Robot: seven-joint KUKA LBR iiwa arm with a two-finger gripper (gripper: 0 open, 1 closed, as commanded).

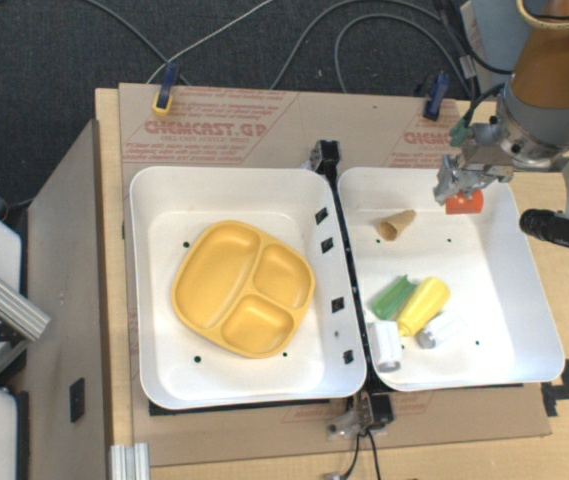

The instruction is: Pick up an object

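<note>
My gripper (459, 188) hangs over the far right corner of the right bin (524, 298), under the grey wrist with its orange band. A small orange-red block (465, 204) sits directly beneath the gripper's tip, partly covered by it. Whether the block is touched or gripped is hidden. Further into the same bin lie a tan cone (396, 226), a green piece (392, 295), a yellow cylinder (422, 305) beside the green piece, a white block (384, 346) and a small grey bit (426, 339).
The left bin (154, 268) holds a yellow divided plate (244, 288). A black divider (336, 258) runs between the two bins. Blue clamps (166, 96) (435, 96) and cables sit on the far side of the board.
</note>
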